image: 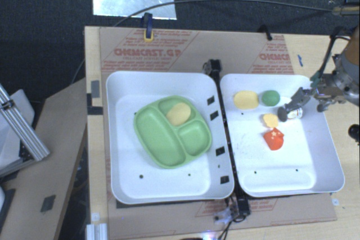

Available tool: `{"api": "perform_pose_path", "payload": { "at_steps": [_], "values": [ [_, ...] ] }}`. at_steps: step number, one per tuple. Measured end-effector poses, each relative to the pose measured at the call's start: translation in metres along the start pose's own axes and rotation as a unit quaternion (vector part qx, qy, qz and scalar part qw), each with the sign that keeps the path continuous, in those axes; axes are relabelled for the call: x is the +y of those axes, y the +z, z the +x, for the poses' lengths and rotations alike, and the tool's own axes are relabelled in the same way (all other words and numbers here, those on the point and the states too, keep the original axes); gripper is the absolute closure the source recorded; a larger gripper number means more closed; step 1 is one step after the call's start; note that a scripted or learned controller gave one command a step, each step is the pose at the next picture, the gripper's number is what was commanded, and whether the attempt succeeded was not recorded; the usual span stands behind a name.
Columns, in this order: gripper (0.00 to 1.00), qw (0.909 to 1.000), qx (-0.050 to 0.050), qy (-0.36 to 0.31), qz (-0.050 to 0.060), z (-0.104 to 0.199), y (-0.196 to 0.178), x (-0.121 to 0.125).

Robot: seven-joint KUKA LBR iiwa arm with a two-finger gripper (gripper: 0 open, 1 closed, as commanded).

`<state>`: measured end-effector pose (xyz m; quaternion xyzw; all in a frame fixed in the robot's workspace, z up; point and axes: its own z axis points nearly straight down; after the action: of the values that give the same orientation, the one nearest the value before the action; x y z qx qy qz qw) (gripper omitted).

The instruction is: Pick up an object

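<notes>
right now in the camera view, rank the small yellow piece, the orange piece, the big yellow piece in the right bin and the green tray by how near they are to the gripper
From the gripper:
1. small yellow piece, just left of it
2. orange piece, below it
3. big yellow piece, up-left in the right bin
4. green tray, over in the left bin

This is looking like a robot lab, not a home. Two white bins point(163, 84) are sitting side by side on a brown board point(191, 45) with red printing, held by a blue clamp point(147, 25). Black cables point(242, 3) are running across a dark carpet floor point(45, 8). A grey robot arm point(343, 78) is reaching in from the right. Toy food is lying in the bins.
</notes>
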<state>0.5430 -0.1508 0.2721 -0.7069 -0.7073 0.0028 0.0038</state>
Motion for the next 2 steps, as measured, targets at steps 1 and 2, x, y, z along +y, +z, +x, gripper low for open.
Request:
{"api": "perform_pose_path", "payload": {
  "at_steps": [1, 2],
  "values": [
    [0.0, 1.0, -0.001, -0.001, -0.005, 0.0, -0.006, 0.002],
    [0.0, 1.0, -0.001, 0.0, -0.003, -0.004, 0.05, 0.011]
  ]
}}
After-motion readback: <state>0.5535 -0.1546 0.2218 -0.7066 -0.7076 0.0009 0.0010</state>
